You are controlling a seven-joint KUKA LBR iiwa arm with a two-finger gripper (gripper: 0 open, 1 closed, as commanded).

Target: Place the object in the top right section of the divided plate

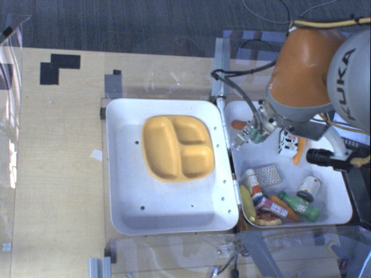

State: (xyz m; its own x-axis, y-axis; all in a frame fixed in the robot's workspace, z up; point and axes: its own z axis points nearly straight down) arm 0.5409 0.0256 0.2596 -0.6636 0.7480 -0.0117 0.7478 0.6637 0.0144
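The yellow divided plate (177, 147) lies in the left white bin (124, 201); its top right section (192, 131) has nothing in it. My gripper (253, 134) hangs low over the upper left part of the right bin (341, 204), close to the wall between the two bins. A small orange-red object (238, 124) lies just to its left, and a white carton with dark marks (288, 143) just to its right. The arm's orange and grey body covers the bin's far corner.
Several items lie along the right bin's near side: a grey mesh piece (268, 174), a small can (309, 187), a green bottle (302, 209), a yellow piece (247, 200) and an orange carrot (299, 150). Cables trail behind the arm.
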